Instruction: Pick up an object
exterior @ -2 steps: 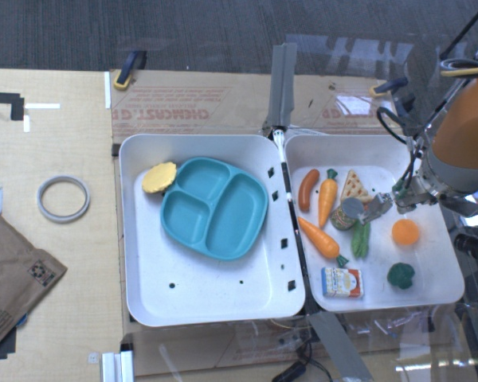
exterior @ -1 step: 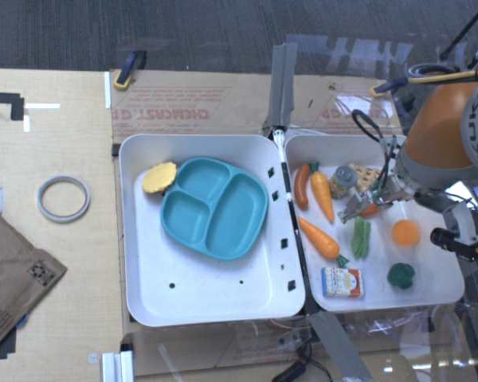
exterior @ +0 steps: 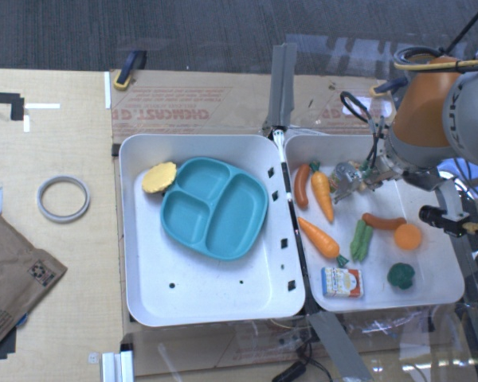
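Observation:
My gripper (exterior: 344, 183) hangs low over the upper middle of the right bin (exterior: 382, 299), its metal tips beside the top of an upright orange carrot (exterior: 323, 196). I see nothing held between them. A red-orange sausage (exterior: 303, 185) lies left of that carrot. A second carrot (exterior: 319, 239) lies slanted lower down. A green pod (exterior: 361, 239), a red-orange sausage (exterior: 382, 222), an orange ball (exterior: 408, 236), a dark green broccoli piece (exterior: 401, 274) and a small carton (exterior: 342, 282) fill the rest of the bin.
The left bin (exterior: 143, 245) holds a teal divided plate (exterior: 215, 207) and a yellow chip-like piece (exterior: 158, 177). A tape ring (exterior: 64, 197) and a cardboard box (exterior: 12, 273) lie on the bench to the left. Cables and brackets crowd the right edge.

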Motion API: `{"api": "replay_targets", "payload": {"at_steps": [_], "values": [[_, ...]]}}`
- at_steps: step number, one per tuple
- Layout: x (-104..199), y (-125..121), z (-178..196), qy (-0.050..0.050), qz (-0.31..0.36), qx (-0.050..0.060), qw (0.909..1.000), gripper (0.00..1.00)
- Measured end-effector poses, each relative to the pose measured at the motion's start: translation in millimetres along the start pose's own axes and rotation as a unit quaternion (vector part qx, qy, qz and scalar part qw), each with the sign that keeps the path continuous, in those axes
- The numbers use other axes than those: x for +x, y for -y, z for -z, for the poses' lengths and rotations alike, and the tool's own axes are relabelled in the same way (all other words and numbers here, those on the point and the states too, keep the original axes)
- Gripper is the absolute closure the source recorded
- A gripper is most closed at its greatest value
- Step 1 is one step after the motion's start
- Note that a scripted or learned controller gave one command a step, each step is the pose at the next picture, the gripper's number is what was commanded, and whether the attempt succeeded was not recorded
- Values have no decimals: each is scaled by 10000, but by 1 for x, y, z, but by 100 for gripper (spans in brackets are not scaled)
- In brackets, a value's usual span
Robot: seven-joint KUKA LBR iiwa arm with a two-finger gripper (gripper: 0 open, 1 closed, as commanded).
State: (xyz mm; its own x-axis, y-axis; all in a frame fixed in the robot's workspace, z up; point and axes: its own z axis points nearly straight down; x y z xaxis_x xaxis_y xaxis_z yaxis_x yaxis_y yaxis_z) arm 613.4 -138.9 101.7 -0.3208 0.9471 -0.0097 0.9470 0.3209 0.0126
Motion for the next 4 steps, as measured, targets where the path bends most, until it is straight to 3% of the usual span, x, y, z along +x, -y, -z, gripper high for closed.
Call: {"api": "replay_targets", "payload": {"at_steps": [1,2,3,4], "values": [[25,83,-10,-54,-13,74,10000,0],[24,83,-2,-53,-36,74,10000,100],[24,83,-2,-53,-33,75,10000,0],[59,60,-9,-52,589,67,9982,0]]}}
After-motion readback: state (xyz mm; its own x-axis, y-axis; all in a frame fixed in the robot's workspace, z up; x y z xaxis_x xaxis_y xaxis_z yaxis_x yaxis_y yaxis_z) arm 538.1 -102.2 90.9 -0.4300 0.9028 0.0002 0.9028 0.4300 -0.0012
